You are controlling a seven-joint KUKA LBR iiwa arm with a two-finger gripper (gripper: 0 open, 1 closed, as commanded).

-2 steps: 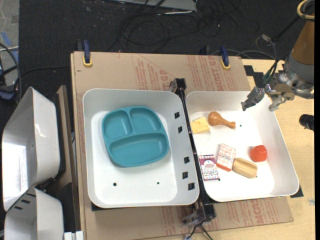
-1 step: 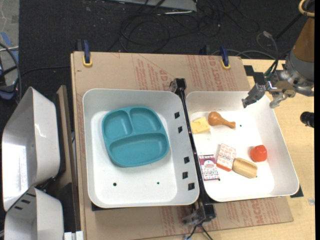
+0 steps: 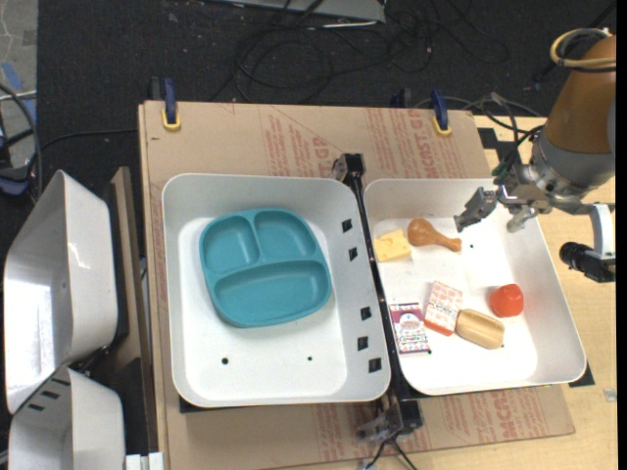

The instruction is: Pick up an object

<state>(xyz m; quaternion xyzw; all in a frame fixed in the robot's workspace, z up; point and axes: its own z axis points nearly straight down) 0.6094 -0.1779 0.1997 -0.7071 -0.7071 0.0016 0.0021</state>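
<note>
Approach step: I have the gripper (image 3: 495, 209) hanging over the far side of the right bin (image 3: 549, 262), its 2 fingers spread with nothing between them. The nearest object, a tan drumstick-shaped toy (image 3: 433, 234), lies on the bin floor just left of the fingers. I judge the next move needs a leftward shift and descent. The arm reaches in from the right, wrist angled downward.

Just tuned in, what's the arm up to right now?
The gripper is open and holds nothing, hovering over the back of the right bin, near the wooden drumstick. Also in that bin: a yellow cheese wedge, a red tomato, a bread roll and two small cartons. The left bin holds a teal divided plate.
</note>
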